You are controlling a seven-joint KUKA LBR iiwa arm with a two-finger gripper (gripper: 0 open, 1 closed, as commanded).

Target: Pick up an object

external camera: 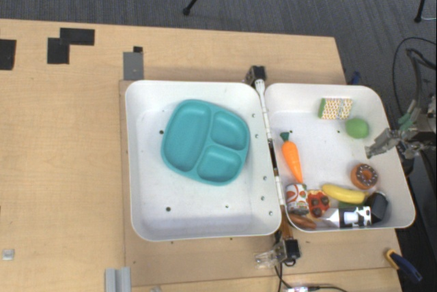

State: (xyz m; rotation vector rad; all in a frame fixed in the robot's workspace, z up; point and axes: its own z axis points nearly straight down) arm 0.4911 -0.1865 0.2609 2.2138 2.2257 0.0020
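Bins, two of them, sat side by side on the wooden bench (pixel 61 168), both white and shallow. The left bin (pixel 147 215) held one thing: a teal divided plate (pixel 205 140) with three compartments, lying a little left of the bin's middle.

The right bin (pixel 311 96) held everything else. One carrot (pixel 292 158), orange with a green top, lay near its left wall, pointing toward the near side. One yellow banana (pixel 343 194) lay across the near part, with one chocolate-frosted doughnut (pixel 364 176) just to its right and slightly farther. One black-and-white bottle-like item (pixel 358 215) lay along the near wall, and a small cluster of red and white packets (pixel 305 202), too jumbled to count, sat in the near-left corner. One green ball (pixel 356 127) rested toward the far right, with one patterned cube (pixel 336 108) just beyond it to the left.

At the right rim of that bin hovered the gripper (pixel 382 144), near the green ball and the doughnut; nothing sat between its tips, and their spread could not be told.
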